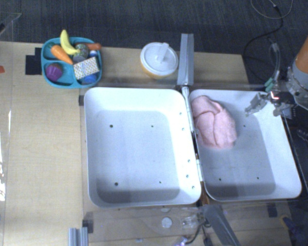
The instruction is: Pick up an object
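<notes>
Bench [36, 152] bears two white bins [138, 188], dark carpet [118, 6] behind.

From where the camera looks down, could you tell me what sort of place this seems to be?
Probably a robotics lab's grasping test bench. Two shallow white bins sit side by side on a wooden table, a robot arm reaches in over the right one, and a pink cloth lies there as a practice object.
</notes>
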Controlling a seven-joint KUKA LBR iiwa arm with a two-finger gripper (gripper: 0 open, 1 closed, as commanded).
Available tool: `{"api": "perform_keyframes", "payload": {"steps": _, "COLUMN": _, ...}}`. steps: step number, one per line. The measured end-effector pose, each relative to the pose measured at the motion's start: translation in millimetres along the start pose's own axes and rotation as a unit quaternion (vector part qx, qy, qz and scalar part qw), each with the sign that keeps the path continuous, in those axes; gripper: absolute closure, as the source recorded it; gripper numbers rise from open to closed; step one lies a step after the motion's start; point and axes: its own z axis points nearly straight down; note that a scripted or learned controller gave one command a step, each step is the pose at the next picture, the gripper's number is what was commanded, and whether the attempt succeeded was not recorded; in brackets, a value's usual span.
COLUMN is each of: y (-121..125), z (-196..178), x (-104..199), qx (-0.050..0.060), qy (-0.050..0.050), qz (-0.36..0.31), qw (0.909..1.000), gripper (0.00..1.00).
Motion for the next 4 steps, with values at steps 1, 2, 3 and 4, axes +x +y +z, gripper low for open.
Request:
{"api": "perform_keyframes", "payload": {"steps": 1, "y": 28.9, "z": 140.5, "x": 11.7, "qx": -0.008, "qy": -0.001, "qz": -0.010, "qw": 0.9999, "gripper": 0.00}}
{"api": "perform_keyframes", "payload": {"steps": 2, "y": 11.7, "z": 145.6, "x": 39.0, "qx": -0.013, "qy": -0.004, "qz": -0.074, "qw": 0.9972, "gripper": 0.00}}
{"api": "perform_keyframes", "payload": {"steps": 3, "y": -17.7, "z": 145.9, "x": 65.1, "qx": -0.014, "qy": -0.004, "qz": -0.073, "qw": 0.9972, "gripper": 0.00}}
{"api": "perform_keyframes", "payload": {"steps": 4, "y": 71.0, "z": 147.9, "x": 60.8, "qx": -0.009, "qy": -0.002, "qz": -0.084, "qw": 0.9964, "gripper": 0.00}}
